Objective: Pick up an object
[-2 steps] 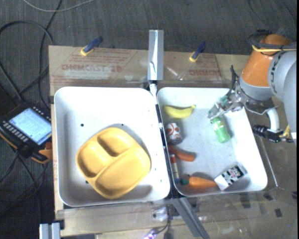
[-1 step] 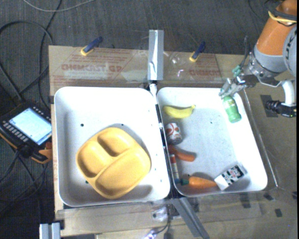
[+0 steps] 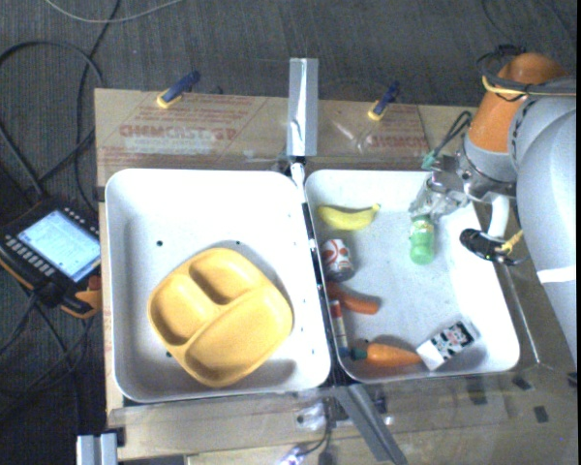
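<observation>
My gripper (image 3: 436,199) hangs over the upper right part of the right bin (image 3: 484,289), reaching in from the right. Just below it and touching or nearly touching its tip lies a green bottle (image 3: 422,242). A yellow banana (image 3: 347,217) lies to the gripper's left near the bin's top edge. A red and white can (image 3: 337,257) sits by the divider. An orange carrot-like piece (image 3: 360,304) and a larger carrot (image 3: 392,356) lie lower down. A black and white box (image 3: 449,341) rests in the lower right corner.
The left bin (image 3: 126,260) holds a yellow divided plate (image 3: 221,315). A thin marker (image 3: 338,329) lies along the divider in the right bin. A teach pendant (image 3: 48,250) sits on the floor to the left. Two clamps (image 3: 177,88) hold the board behind the bins.
</observation>
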`<control>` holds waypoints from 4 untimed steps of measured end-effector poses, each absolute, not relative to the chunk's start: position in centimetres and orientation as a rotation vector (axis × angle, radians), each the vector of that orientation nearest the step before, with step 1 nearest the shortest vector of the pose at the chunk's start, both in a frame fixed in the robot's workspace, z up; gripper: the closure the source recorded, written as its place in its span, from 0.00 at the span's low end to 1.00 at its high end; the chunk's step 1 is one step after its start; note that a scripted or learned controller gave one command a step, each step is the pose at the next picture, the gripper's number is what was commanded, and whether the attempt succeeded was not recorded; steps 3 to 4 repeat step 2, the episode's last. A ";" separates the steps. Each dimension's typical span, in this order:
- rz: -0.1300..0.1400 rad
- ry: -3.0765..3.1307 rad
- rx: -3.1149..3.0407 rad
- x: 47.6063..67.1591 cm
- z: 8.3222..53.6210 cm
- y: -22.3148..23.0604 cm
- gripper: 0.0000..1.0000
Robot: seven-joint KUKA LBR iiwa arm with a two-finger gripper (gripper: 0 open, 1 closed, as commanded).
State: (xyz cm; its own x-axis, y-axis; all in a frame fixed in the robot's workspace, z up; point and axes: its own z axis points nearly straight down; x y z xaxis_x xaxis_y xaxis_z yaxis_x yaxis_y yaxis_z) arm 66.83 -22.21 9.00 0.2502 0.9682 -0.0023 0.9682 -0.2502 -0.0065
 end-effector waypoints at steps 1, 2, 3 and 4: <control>0.003 -1.295 -2.864 67.1 8.8 -20.8 1.00; 0.005 -1.168 -2.916 66.1 18.9 -15.2 1.00; 0.005 -1.168 -2.916 66.1 18.9 -15.2 1.00; 0.005 -1.168 -2.916 66.1 18.9 -15.2 1.00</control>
